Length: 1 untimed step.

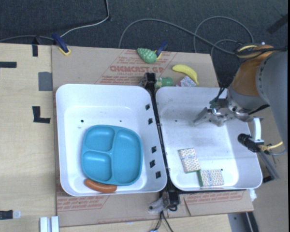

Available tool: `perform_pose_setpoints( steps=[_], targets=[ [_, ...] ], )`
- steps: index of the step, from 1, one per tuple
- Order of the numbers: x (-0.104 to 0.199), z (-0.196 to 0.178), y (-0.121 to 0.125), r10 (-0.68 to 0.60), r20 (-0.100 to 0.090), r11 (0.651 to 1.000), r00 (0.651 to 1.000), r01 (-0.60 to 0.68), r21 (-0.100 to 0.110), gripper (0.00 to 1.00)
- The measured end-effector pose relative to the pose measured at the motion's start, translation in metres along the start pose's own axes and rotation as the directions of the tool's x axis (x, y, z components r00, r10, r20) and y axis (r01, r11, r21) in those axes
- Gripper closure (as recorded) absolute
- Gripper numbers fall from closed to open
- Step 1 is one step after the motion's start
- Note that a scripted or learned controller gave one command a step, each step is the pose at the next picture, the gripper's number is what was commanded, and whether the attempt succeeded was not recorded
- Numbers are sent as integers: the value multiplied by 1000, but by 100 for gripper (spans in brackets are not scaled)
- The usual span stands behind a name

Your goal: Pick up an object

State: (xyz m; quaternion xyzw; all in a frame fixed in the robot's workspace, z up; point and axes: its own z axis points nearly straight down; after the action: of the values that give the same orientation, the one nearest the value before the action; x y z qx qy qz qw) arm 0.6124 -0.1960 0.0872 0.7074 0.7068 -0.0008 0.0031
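Arm (275, 81): one unit, smooth rounded casing in matte grey, broad and bulky at the upper segment.
Band (246, 76): wide collar in orange, curved, sitting above the wrist; a paler orange highlight along its upper rim.
Wrist section: grey-silver housing below the band, with dark seams.
Gripper (203, 117): small metallic assembly in silver and dark grey, with thin pale fingers (199, 118) tapering to a point; fine detail too small to tell.
Cabling: a thin dark cable runs along the wrist.
Side fitting (249, 141): black knob-like part on a white bracket, with a short yellowish lead at its end.
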Motion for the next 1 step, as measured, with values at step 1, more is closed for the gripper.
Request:
perform_pose_setpoints(
  steps=[1],
  targets=[
    [77,-31,-66,-3,-6,1000,1000,3,4,0]
  ],
)
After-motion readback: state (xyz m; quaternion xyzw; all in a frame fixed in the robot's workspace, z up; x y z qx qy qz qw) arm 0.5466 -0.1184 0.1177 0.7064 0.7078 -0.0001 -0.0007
